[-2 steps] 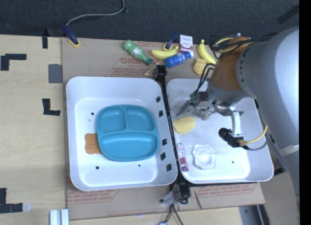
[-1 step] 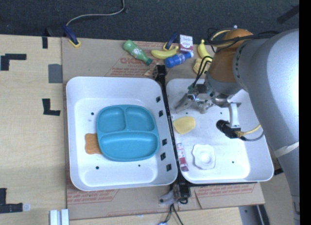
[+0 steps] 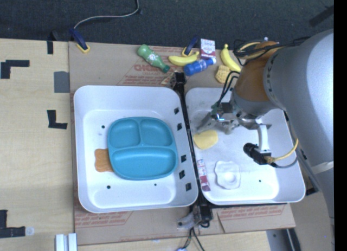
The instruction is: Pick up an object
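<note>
A single robot arm (image 3: 303, 82) enters from the right side of the view, its broad grey body filling the upper right. An orange band (image 3: 252, 84) wraps it just above the wrist. From there the arm slopes down and to the left, ending in the tool (image 3: 209, 124), a small metallic piece whose tip points down and leftward. Its tip is too small and blurred to read in detail. To the right of the tool, a pale bracket with a dark fitting (image 3: 257, 152) hangs off the wrist, trailing a yellow cable.
</note>
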Tool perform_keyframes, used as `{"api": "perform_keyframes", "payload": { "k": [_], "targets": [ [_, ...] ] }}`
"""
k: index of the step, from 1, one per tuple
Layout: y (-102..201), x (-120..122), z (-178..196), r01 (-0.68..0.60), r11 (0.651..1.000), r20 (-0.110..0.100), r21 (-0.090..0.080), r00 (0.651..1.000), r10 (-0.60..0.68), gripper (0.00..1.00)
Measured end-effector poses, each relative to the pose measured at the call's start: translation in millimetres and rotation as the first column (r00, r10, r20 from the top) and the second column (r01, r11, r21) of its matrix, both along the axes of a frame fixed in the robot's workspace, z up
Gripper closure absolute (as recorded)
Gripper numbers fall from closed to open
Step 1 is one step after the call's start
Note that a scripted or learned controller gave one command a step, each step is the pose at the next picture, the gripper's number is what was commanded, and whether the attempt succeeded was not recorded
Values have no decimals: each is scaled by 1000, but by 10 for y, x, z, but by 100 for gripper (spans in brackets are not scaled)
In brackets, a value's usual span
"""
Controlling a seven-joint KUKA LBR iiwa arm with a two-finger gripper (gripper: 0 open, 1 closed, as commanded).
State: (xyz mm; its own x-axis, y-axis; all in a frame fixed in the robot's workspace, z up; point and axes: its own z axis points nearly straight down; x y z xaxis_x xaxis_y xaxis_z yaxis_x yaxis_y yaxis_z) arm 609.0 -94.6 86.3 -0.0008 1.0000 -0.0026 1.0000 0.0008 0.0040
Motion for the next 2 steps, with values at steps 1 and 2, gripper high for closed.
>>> {"api": "perform_keyframes", "payload": {
  "k": [1, 2],
  "targets": [
    [-31, -40, 2, -1, 1000, 1, 1, 1000, 1, 0],
    [-48, 57, -3, -1, 1000, -3, 3, 1000, 1, 0]
  ]
}}
